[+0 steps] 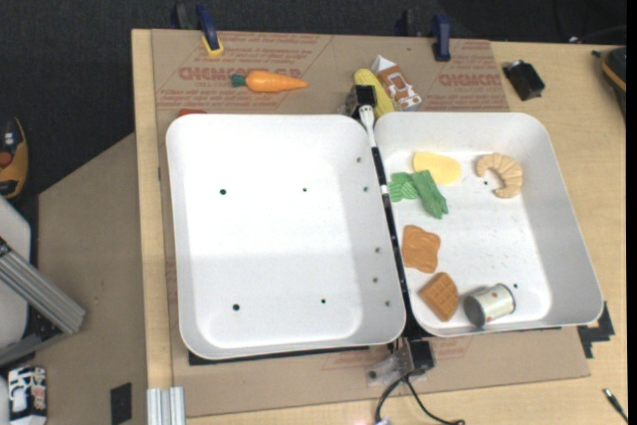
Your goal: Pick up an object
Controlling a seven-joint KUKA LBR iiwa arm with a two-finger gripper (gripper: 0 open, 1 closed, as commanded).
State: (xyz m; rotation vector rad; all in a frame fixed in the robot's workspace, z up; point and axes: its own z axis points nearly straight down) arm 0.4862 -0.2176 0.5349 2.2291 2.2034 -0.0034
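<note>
We see a croissant (pixel 501 174), green toy (pixel 419 191) and can (pixel 489 304) in the right bin (pixel 557 214) (left bin (pixel 269 234) alongside). Gripper state: we cannot tell

Right bin (pixel 557 214) holding yellow wedge (pixel 438 167), croissant (pixel 501 174), green piece (pixel 419 191), two brown pieces (pixel 420 248), metal can (pixel 490 304)

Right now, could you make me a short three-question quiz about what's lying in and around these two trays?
1. True or false: the carrot lies inside the left bin.
2. Which item sits nearest the right bin's near edge? A) croissant B) metal can C) yellow cheese wedge
3. Fill in: the green toy touches the yellow wedge and lies beside the ______ between the bins.

Key: 1 false, it lies on the cardboard behind the bin; 2 B; 3 divide.
</note>
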